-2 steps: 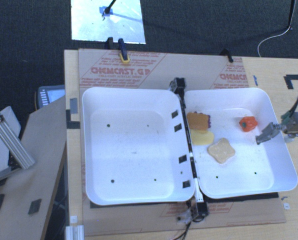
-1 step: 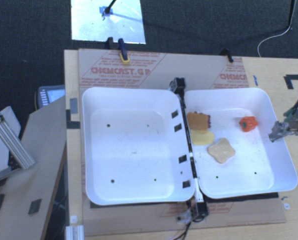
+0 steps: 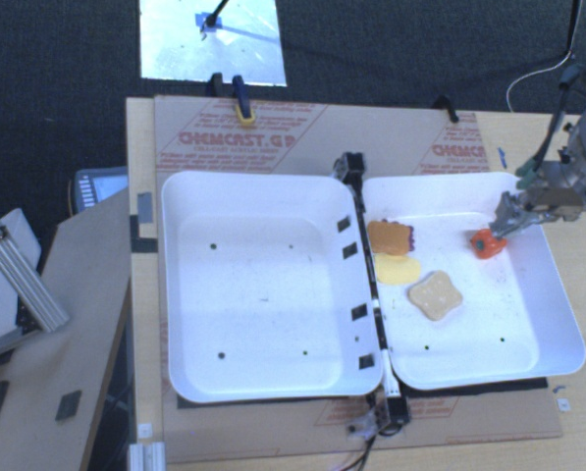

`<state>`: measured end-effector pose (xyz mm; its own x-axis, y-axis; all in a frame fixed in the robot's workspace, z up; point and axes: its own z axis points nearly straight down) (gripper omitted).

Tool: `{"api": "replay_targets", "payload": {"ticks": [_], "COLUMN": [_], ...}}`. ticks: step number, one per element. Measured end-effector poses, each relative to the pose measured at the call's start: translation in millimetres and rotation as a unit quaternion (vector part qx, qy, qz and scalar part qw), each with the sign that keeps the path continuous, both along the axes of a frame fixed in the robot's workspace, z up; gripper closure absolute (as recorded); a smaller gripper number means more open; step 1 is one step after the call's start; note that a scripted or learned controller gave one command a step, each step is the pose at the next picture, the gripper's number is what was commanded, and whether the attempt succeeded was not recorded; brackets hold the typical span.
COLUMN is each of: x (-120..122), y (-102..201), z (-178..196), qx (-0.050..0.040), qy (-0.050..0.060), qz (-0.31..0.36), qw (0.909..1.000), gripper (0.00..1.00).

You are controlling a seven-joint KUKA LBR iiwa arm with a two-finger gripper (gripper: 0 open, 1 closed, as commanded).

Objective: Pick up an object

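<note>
From the camera view, the left bin (image 3: 263, 302) offers bare floor. The right bin (image 3: 528, 361) holds four items: an orange piece (image 3: 486, 244) near its right wall, plus a toast slice (image 3: 435, 295), yellow slice (image 3: 399, 270) and brown block (image 3: 391, 236) near the divider. The end effector (image 3: 506, 222) touches the orange piece; whether it grips, I cannot tell.
</note>
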<state>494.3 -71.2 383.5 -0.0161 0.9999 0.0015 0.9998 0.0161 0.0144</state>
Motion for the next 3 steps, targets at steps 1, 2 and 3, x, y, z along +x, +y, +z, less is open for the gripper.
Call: {"api": "replay_targets", "payload": {"ticks": [1, 2, 3], "x": [-7, -7, -8], "y": [64, 135, 184], "z": [-20, 27, 36], "qx": [0.0002, 0.0008, 0.0002], "qy": [0.006, 0.004, 0.006], "qz": [-0.002, -0.002, -0.003], "qw": [1.0, 1.0, 1.0], "gripper": [1.0, 1.0, 1.0]}}
